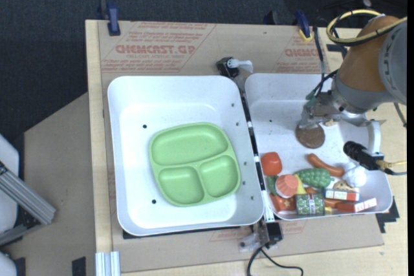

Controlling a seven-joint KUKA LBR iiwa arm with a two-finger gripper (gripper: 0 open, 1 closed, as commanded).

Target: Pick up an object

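Bench (162, 48): brown board top, printed lettering along its far edge, carrying two shallow white bins side by side.

Left bin (129, 113): holds one green divided plate (194, 163) with three compartments, lying flat near the bin's centre, slightly toward the near edge.

Right bin (278, 94): far half bare; objects crowded along the near edge and near-right corner.

Arm (372, 68): grey with orange band, entering over the right bin's right edge, wrist angled down toward the bin's middle.

Gripper (315, 118): low over the right bin, about mid-bin. Whether it is released or clenched — cannot tell from this angle.

Brown round object (310, 136): directly under the gripper on its near side, touching or nearly touching it; not seen lifted, appears to rest on the bin floor.

Remaining objects, near edge of right bin: red pepper-like piece (272, 163) by the left wall; sausage (325, 165) just beyond the pile; green bumpy piece (315, 178); small green can (310, 205); white round piece (354, 176) toward the right wall — all well clear of the gripper.
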